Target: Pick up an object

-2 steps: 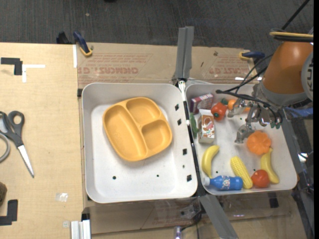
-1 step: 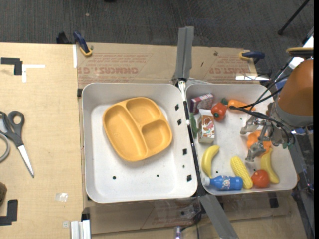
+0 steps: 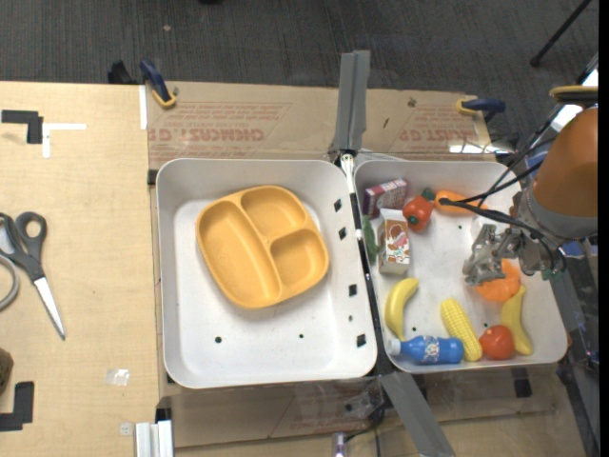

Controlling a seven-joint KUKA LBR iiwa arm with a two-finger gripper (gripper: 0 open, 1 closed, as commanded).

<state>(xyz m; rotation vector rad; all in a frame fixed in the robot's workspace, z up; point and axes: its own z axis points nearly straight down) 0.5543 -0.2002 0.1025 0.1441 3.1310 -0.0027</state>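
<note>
Item, task object (judged): rounded orange plastic fruit (image 3: 499, 287), lying on the floor of the right shallow white bin (image 3: 433, 267) near its right wall, directly beneath the tool. It looks the likeliest target because nothing else lies so close under the tool.

Item: grey two-finger gripper (image 3: 483, 265), lowered into the right bin from the right, touching or just above the orange fruit. The metal parts blur together, so how wide the pincer stands cannot be told, nor whether it has hold of anything.

Item: small yellow banana (image 3: 517, 320), just beside the fruit along the right wall. Crowding here may hinder a clean grasp.

Item: red tomato-like ball (image 3: 497, 343), front right corner, touching the small banana's lower end.

Item: yellow corn cob (image 3: 460, 327) and blue bottle with a white label (image 3: 430, 350), along the front wall, near each other.

Item: larger yellow banana (image 3: 401, 305), left of the corn, curved, lying flat.

Item: white carton with red print (image 3: 395, 241), purple carton (image 3: 384, 195), red pepper (image 3: 417, 211) and orange carrot (image 3: 454, 202), grouped at the bin's rear, well apart from the tool.

Item: left shallow white bin (image 3: 181, 284), holding a yellow three-compartment plastic plate (image 3: 263, 245), presumably a receiving place.

Item: grey-handled scissors (image 3: 34, 265) on the wooden bench (image 3: 71, 179), far left, away from the work.
</note>
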